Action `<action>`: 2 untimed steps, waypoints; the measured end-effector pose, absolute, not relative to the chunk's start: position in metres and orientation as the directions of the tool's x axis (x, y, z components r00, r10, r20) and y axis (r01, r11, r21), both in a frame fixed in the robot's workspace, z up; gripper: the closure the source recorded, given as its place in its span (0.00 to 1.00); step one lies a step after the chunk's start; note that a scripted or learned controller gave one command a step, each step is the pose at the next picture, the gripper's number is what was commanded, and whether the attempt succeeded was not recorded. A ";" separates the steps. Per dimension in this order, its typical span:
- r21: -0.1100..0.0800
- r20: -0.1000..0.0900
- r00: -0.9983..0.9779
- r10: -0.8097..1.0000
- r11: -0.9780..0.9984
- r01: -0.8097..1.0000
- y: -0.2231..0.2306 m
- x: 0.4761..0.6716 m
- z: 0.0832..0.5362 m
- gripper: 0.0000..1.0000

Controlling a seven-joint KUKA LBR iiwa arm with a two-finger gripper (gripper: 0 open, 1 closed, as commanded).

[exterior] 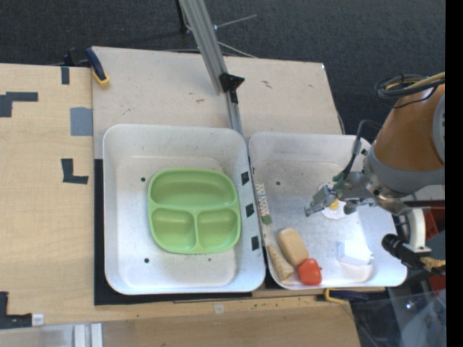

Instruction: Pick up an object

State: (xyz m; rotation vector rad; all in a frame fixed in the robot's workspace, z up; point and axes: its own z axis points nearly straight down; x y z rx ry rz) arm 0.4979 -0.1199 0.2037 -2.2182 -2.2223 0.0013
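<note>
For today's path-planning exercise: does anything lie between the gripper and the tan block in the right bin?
Nothing visible does. The gripper hangs over bare floor of the right bin, and the tan block lies below-left of it in the camera view. The red object sits beyond the block.

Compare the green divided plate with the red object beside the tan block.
The green plate is much larger than the red object. The plate is flat with three compartments; the red object is small and rounded. The plate lies alone in the left bin; the red object touches the tan block in the right bin. Both lie untouched by the claw.
</note>
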 end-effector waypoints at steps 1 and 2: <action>-0.002 0.001 -0.002 1.000 0.002 1.000 -0.120 0.498 0.204 0.00; -0.008 0.001 0.000 1.000 0.000 1.000 -0.121 0.488 0.156 0.00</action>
